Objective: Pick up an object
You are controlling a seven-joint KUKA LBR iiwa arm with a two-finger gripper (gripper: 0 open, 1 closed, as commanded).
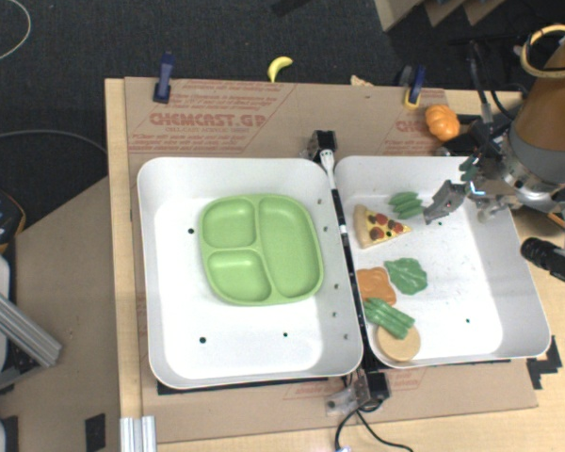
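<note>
The right bin (490, 299) holds toy foods along its left side: a pizza slice (379, 225), a small green vegetable (405, 202), a green leafy piece (407, 274), an orange slab (375, 283), a long green piece (389, 315) and a tan round disc (400, 344). My gripper (460, 210) hangs over the bin's upper part, just right of the small green vegetable. It is open, with nothing between its fingers.
The left bin (169, 328) holds a green divided plate (262, 249). On the board behind the bins lie a small orange fruit (442, 121) and a yellow banana (280, 67), with blue clamps (163, 78) at the back edge. A black divider (337, 224) runs between the bins.
</note>
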